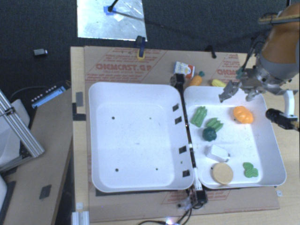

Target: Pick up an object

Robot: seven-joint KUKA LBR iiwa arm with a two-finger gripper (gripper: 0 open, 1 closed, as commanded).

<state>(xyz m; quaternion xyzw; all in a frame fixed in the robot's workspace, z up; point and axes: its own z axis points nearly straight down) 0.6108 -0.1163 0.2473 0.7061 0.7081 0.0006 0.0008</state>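
The gripper (240,92) hangs over the far edge of the right bin (272,146), its two fingers spread apart with nothing between them. The nearest piece is an orange object (243,115), lying in the bin just below the fingers toward the near side, apart from them. Further left in the same bin sit a ridged green piece (198,116), a smaller green piece (215,123) beside it, and a dark green rounded piece (209,134) touching or almost touching that one. Toward the near edge lie a white block (219,152), a tan disc (222,173) just below it, and a bright green piece (250,170) to the right. Outside the bin, beyond its far rim, rest an orange piece (196,80) and a yellow piece (217,83). The left bin (136,137) lies alongside
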